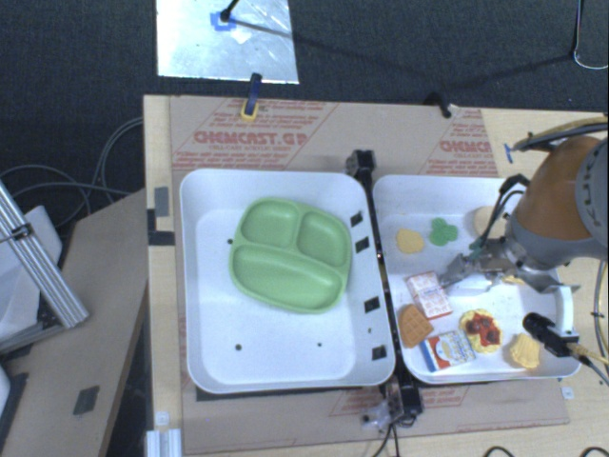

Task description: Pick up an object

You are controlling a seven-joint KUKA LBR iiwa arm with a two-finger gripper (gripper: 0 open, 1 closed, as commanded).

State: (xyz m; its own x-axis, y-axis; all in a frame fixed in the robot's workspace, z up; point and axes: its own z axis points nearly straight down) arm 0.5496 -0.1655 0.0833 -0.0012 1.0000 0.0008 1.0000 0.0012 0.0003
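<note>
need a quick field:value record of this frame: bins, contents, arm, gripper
left bin: holds a green divided plate
right bin: holds small toy food items
items in right bin: yellow piece, green piece, red and white packet, brown cracker, blue and white packet, pizza-like piece, yellow piece near the front right corner
arm: over the right bin, reaching in from the right
gripper: low, beside the red and white packet; no item seen between the fingers

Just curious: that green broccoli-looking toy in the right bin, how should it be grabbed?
Probably straight down from above, pinching the green toy across its narrower middle. It lies flat and apart from the yellow piece, leaving room for the gripper on either side.
</note>
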